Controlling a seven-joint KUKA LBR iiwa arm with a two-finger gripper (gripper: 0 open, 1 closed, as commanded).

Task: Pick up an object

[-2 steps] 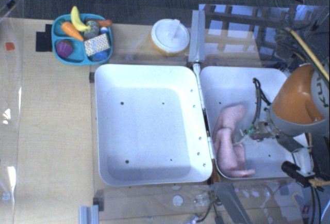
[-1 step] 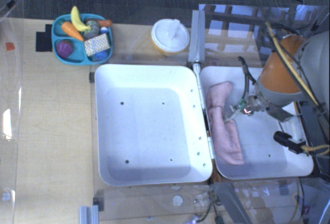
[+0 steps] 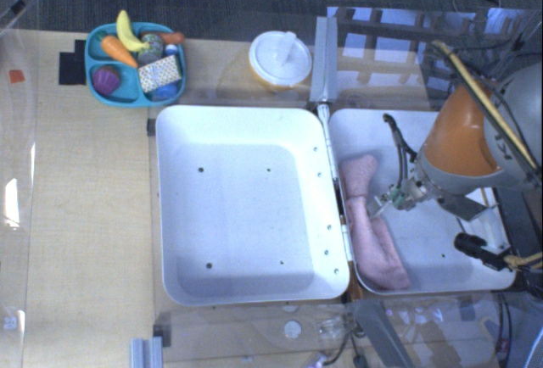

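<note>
The cloth [image 3: 370,224] is the one loose thing I can see in the bins, a pale pink strip lying in the right bin [image 3: 450,269], stretched along that bin's left wall from about its middle down to the near corner. It looks soft and rumpled, with a broader folded end at the top, a narrow waist, and a thicker rolled end nearest me. The left bin [image 3: 242,205] is a shallow white tray with rounded corners and a few small dark dots on its floor. Beyond the bins, on the bench [image 3: 76,214], I have a blue tray [image 3: 95,95] with compartments holding toy food: a banana [image 3: 128,32] at the top, a carrot [image 3: 117,51] slanting beneath it, something purple [image 3: 106,80] in the lower left compartment, and a speckled block [image 3: 160,72] on the right. A white round lid [image 3: 281,58] sits farther right along the bench, near the top edge of the left bin. The arm [image 3: 461,137] comes in from the right, its orange band over the right bin, and the gripper [image 3: 399,198] sits low, just beside the cloth's narrow middle on its right side. I cannot tell whether it has anything, or whether it touches the cloth.
</note>
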